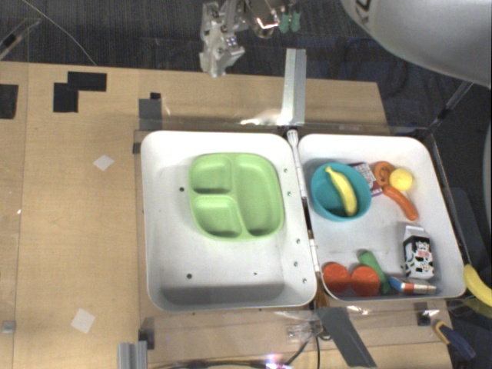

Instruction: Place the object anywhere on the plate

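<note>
Two bins (165, 283) sit on the desk (69, 229). My tool (221, 41) hangs beyond them, grip state undeterminable. The plate (234, 196) is bare; candidate objects, e.g. the banana (343, 190), lie in the right bin. Step: pre-pick. Next: descend, grasp one.

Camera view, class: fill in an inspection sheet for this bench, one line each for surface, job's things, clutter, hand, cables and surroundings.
Surface: wooden bench bearing two white bins side by side, left bin and right bin.
Job's things: green plate with three compartments, in the left bin, nothing on it.
Clutter: all in the right bin: banana in a blue bowl, yellow ball, milk carton, orange and green toy foods.
Hand: hand up at the top, beyond the bins; fingers not readable.
Cables: thin cable on the floor, top left.
Surroundings: dark carpet; black tape patches on the bench.
</note>
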Robot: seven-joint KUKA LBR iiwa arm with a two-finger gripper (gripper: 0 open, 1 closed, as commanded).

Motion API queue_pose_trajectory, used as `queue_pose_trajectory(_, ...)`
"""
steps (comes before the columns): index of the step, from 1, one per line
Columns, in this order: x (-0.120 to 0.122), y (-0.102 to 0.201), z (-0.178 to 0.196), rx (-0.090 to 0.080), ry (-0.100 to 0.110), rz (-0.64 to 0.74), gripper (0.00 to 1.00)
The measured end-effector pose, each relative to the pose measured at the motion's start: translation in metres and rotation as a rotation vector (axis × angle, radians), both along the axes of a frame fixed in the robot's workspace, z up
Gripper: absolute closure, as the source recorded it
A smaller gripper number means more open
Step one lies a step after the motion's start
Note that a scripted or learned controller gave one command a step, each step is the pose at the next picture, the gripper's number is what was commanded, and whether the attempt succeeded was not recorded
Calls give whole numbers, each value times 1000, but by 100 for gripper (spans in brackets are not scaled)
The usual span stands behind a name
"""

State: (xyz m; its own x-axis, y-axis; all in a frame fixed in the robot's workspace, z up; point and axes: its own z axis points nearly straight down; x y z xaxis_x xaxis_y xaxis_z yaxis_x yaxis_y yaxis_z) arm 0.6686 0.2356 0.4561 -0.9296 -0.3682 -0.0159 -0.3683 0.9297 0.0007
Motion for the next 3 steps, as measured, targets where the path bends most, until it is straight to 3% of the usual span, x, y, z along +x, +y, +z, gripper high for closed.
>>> queue_pose_trajectory(1, -80, 0, 34, -3, -1, 211, 100)
queue_pose_trajectory(2, -56, 0, -85, -6, 9, 425, 100)
queue_pose_trajectory(3, -44, -6, -158, -8, 5, 633, 100)
